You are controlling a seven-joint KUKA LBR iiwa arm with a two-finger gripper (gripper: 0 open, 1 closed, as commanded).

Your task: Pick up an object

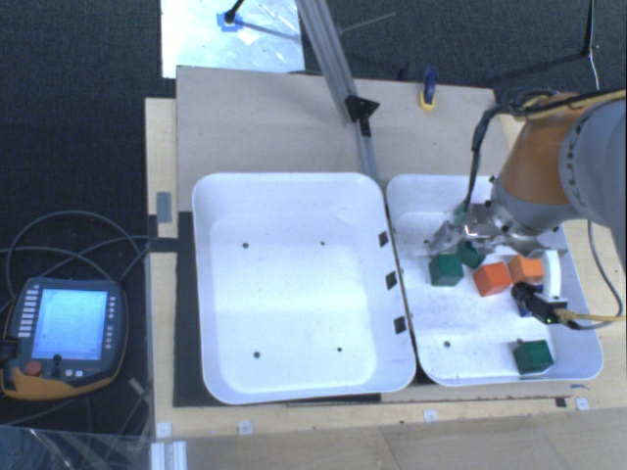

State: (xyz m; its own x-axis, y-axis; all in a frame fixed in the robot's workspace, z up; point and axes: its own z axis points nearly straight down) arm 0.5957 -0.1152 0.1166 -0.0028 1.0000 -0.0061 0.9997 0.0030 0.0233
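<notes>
Green block (446, 269) sits in your right bin (428, 360), near the tabletop's right edge, just beside the end effector (460, 238); you cannot tell its opening. Orange blocks (493, 278) lie alongside.

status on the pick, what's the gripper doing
Gripper low in right bin, over green block. No grasp visible. Orange block close beside. Second green block apart.

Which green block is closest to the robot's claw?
The green block right beside the gripper, near the bin's left wall. The other green block sits far off in the bin's front right corner.
</notes>
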